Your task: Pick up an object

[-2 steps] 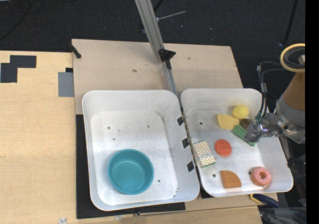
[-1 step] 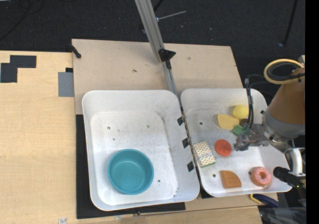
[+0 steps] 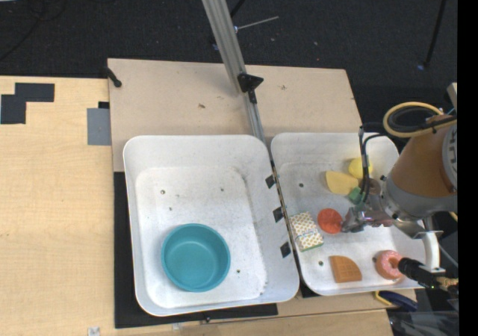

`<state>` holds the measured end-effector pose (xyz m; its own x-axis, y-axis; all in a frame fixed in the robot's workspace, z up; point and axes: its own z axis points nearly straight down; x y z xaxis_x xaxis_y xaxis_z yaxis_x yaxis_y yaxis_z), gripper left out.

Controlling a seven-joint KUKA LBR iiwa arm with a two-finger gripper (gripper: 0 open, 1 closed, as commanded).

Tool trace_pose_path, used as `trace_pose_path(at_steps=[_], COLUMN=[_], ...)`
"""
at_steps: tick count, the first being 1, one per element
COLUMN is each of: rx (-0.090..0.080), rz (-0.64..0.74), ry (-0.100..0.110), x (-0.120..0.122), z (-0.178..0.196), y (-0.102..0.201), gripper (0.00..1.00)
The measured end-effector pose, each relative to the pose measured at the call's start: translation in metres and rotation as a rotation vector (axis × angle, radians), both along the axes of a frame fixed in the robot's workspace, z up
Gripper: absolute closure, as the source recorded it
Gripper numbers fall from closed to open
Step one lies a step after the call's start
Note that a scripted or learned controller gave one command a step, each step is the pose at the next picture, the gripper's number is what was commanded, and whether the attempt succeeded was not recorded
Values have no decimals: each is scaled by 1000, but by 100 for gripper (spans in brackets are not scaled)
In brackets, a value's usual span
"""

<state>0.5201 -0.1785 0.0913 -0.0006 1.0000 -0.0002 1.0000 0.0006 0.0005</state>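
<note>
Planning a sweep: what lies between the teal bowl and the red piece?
In the camera view, a patterned block lies between bowl and red piece.

1. My one camera sits fixed above the bench (image 3: pixel 224 95) and looks down at a slant, so the far edge of the bench lies toward the top of its picture.
2. It stands far enough back to take in both white bins whole: the left bin (image 3: pixel 142 178) and the right bin (image 3: pixel 314 151), side by side.
3. My arm (image 3: pixel 422 166) enters from the picture's right edge, over the right bin.
4. Dark floor fills the top.
</note>
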Motion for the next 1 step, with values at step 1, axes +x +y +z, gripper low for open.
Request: trace_pose_path(at_steps=[1], rx=[0], rz=[-1], ry=[-1], x=[0], z=[11], y=[0], gripper=[100])
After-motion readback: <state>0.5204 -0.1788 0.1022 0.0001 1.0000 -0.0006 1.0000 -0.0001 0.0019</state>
